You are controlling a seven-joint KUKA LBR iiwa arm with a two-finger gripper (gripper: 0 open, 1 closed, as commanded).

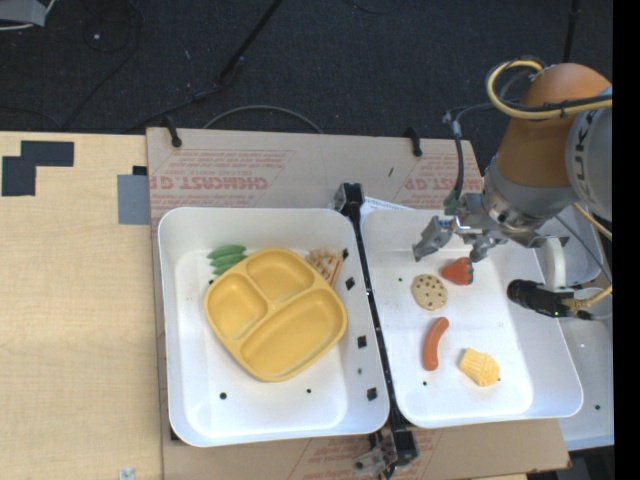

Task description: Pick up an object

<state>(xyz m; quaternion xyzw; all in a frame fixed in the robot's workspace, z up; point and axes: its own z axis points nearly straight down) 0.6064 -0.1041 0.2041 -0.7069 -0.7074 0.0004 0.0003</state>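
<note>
A robotics lab: KUKA arm over white bins, loose cables behind.

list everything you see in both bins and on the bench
yellow plastic divided plate: 1, yellow, left bin
green leafy toy: 1, green, left bin, at the plate's upper left edge
tan ridged toy: 1, tan, left bin, at the plate's upper right edge
brown speckled cookie: 1, tan-brown, right bin
red strawberry-like toy: 1, red, right bin, below the gripper
orange-red sausage: 1, right bin
yellow corn piece: 1, yellow, right bin
white bins: 2, side by side
gripper: 1, grey, over right bin
</note>
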